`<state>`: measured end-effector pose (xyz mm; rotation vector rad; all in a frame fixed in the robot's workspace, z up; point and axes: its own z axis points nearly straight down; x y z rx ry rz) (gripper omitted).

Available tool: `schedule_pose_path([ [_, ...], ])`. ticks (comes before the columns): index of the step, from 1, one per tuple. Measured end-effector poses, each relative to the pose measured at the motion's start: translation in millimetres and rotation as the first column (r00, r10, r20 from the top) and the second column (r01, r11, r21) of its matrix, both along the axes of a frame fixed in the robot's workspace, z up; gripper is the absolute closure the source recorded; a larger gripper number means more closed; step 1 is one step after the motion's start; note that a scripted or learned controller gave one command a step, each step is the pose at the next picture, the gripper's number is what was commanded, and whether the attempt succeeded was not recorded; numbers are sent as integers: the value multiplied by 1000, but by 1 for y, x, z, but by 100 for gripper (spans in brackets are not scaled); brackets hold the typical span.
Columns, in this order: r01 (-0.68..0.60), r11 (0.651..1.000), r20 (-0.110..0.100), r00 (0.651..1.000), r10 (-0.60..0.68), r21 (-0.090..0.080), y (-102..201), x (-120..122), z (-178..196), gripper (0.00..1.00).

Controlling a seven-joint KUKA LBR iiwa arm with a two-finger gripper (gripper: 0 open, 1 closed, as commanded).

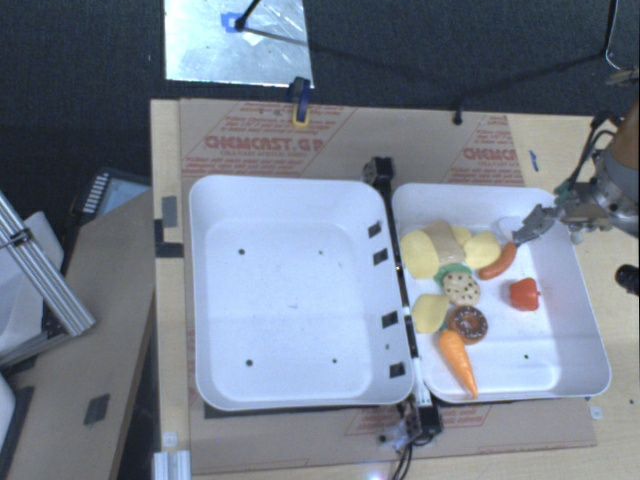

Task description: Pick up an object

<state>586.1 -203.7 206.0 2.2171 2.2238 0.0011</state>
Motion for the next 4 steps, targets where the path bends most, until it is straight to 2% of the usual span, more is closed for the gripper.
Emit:
schedule_pose_path([
  [1,4,1000,2,1000,-4,1,44,-63,-107,0],
  [2,5,1000,-2,1000,-5,0,14,-101,-122,0],
  [3,-8,1000,6,1000,8,1,59,-23,-121,0],
  [4,-3,1000,7,1000,3,-2,31,41,-120,0],
])
